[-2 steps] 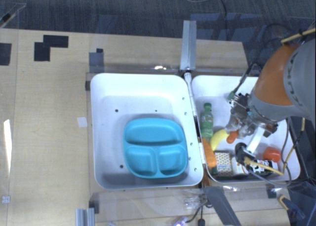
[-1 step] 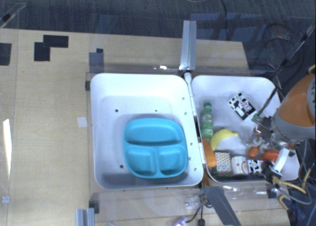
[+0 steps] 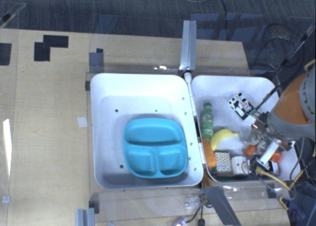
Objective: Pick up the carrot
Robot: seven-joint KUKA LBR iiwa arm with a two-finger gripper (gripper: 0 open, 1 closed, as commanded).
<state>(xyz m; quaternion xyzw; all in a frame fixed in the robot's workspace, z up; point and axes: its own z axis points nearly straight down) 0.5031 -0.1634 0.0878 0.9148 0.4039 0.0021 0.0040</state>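
- Lettering on the goods is too small to read: the green bottle (image 3: 207, 119) carries a pale label, a white tag (image 3: 240, 105) with black marks lies near the right bin's far side, and a patterned packet (image 3: 223, 163) with a small can (image 3: 240, 164) beside it sits along the near wall.
- The carrot (image 3: 209, 154) lies in the right bin (image 3: 217, 86), hard against its left wall, pointing from the bottle's base toward the near corner, with the packet just beside its lower end.
- A yellow banana (image 3: 223, 136) rests just right of the carrot's upper end, near the bottle.
- The hand (image 3: 260, 160) hangs low over the right bin's near right part, well apart from the carrot; I cannot tell whether it is spread or pressed together, as cables and orange bits crowd it.
- The left bin (image 3: 106, 94) holds a blue divided plate (image 3: 155, 146) toward its near side, leaving bare white floor along the far and left walls.
- The middle of the right bin stays bare too, between tag and banana.
- Wooden tabletop (image 3: 44, 136) stretches wide to the left.
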